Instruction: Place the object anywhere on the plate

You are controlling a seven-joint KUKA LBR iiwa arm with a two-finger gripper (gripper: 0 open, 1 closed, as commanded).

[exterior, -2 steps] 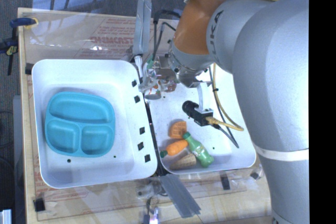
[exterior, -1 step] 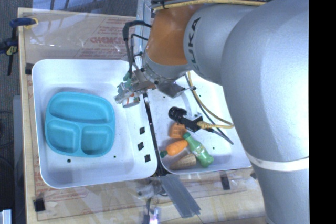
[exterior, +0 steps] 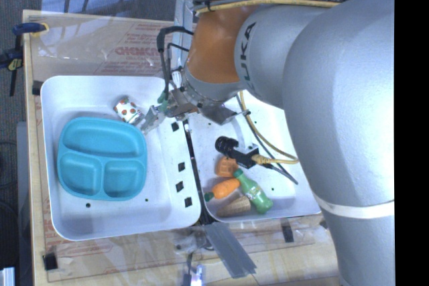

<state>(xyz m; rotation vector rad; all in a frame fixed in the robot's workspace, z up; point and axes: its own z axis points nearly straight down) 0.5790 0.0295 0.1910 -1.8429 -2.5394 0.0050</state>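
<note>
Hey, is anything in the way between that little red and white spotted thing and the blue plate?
Nothing visible. The spotted thing sits in the left bin right by the blue plate, at its upper rim, with the gripper close beside it.

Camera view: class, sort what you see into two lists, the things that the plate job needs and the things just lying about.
Job in hand:
- plate
- spotted toy, probably the object, beside the gripper

Lying about, in the right bin:
- carrot
- green bottle
</note>
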